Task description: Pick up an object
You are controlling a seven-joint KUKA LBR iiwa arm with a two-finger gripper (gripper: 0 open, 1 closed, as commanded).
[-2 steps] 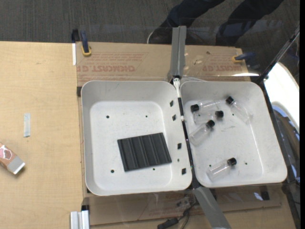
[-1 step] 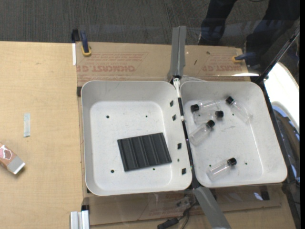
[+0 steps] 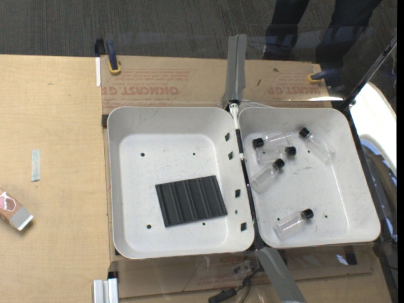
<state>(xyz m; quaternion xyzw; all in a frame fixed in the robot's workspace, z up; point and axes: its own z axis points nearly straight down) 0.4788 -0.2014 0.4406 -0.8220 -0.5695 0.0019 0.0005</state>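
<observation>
Across the middle of the frame we see two white bins side by side on the bench (image 3: pixel 50 106), their inner rims touching along a hinged seam. The left bin (image 3: pixel 120 169) holds one black ribbed pad (image 3: pixel 191 201), lying flat and slightly skewed in the lower half, apart from every wall, with bare floor above it. The right bin (image 3: pixel 353 188) holds five clear vials with black caps: four clustered in its upper left part (image 3: pixel 268 171), near the seam, and one alone (image 3: pixel 295 219) toward the lower edge. We find bare floor along that bin's right side. We cannot tell how the jaws stand. At the frame's far left, a red-and-white packet (image 3: pixel 12 210) lies well apart from the bins.
</observation>
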